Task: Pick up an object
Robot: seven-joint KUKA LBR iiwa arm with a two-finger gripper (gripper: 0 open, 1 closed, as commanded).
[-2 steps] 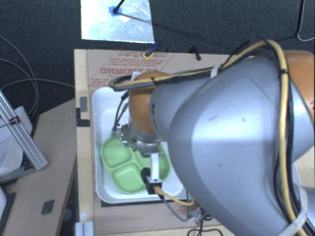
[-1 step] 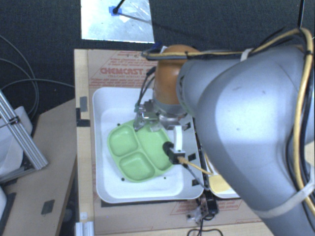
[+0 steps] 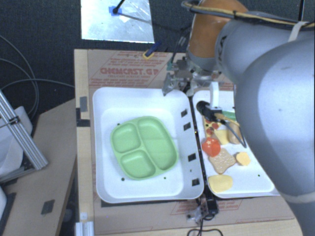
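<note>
My gripper (image 3: 178, 85) hangs over the far end of the divider between the two bins, above the back rim. No object shows in it. The right bin (image 3: 248, 187) holds toy food: a red tomato (image 3: 211, 146), a brown cracker (image 3: 222, 161), a small yellow chunk (image 3: 242, 158), a pale yellow piece (image 3: 220, 183), a cheese wedge (image 3: 223, 135) and a green piece (image 3: 229, 115) partly under the arm. A green divided plate (image 3: 143, 147) lies in the left bin (image 3: 106, 127).
The big grey arm covers the right bin's far and right side. A cardboard sheet (image 3: 128, 70) lies under the bins, with a shiny foil square (image 3: 115, 16) behind it. An aluminium frame (image 3: 19, 132) stands at the left.
</note>
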